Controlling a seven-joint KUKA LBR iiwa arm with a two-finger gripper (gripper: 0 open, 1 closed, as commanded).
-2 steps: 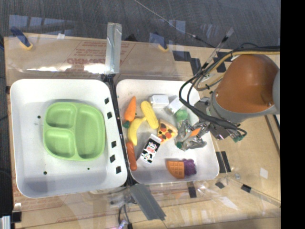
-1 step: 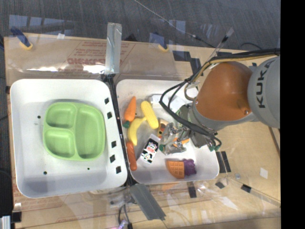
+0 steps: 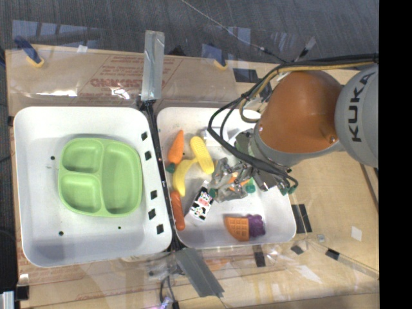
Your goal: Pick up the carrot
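Orange carrot (image 3: 176, 146) lies left of the hand (image 3: 226, 180) and a little farther up-frame, near the bin's divider wall, long axis running up-frame to down-frame. Two yellow bananas (image 3: 201, 155) sit between carrot and hand. Hand state: cannot tell. Right bin (image 3: 273, 234) is crowded; a second orange piece (image 3: 177, 210) lies lower left of the hand.

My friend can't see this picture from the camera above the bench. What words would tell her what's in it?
A grey and orange robot arm's gripper hangs low over the right bin of toy food, next to two bananas. An orange carrot lies by the bin's left wall. The left bin holds a green divided plate.
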